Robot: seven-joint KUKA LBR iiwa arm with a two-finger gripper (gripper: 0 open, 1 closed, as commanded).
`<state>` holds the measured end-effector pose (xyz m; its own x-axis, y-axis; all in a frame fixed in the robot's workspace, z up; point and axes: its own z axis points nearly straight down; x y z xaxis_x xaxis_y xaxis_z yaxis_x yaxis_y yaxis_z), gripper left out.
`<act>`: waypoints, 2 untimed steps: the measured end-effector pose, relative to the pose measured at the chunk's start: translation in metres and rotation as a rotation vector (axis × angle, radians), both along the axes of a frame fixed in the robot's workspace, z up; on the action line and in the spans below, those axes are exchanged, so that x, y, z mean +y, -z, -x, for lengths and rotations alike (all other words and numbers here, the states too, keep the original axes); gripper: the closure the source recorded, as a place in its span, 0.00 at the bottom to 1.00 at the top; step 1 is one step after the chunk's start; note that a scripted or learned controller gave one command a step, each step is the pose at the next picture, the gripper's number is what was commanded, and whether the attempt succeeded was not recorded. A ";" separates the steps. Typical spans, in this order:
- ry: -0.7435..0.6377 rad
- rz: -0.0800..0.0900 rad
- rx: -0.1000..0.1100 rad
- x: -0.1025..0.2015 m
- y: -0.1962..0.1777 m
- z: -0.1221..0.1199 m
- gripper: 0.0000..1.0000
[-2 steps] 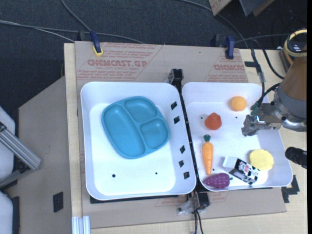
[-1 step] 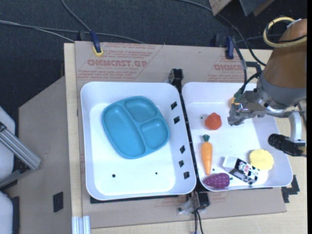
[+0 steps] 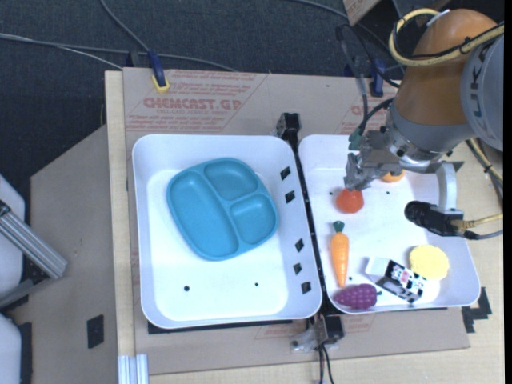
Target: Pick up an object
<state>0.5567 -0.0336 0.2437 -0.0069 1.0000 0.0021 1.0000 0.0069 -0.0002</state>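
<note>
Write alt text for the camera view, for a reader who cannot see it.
A grey and orange robot arm reaches from the right, its gripper just above a red-orange tomato in the right white bin, which also holds a carrot, purple grapes and a yellow piece. The left bin holds a blue divided plate.

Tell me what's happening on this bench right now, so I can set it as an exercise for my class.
A grey and orange robot arm reaches in over the right bin, its tool hanging just above a small red-orange tomato-like toy. Nothing is lifted yet. A toy carrot, purple grapes, a yellow piece and a small printed packet also lie in that bin. The left bin holds a blue divided plate.
</note>
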 end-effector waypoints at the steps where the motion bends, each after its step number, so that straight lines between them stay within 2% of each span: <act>1: 0.002 0.001 0.002 0.040 0.017 -0.028 1.00; 2: 0.001 0.000 0.001 0.093 0.019 -0.055 1.00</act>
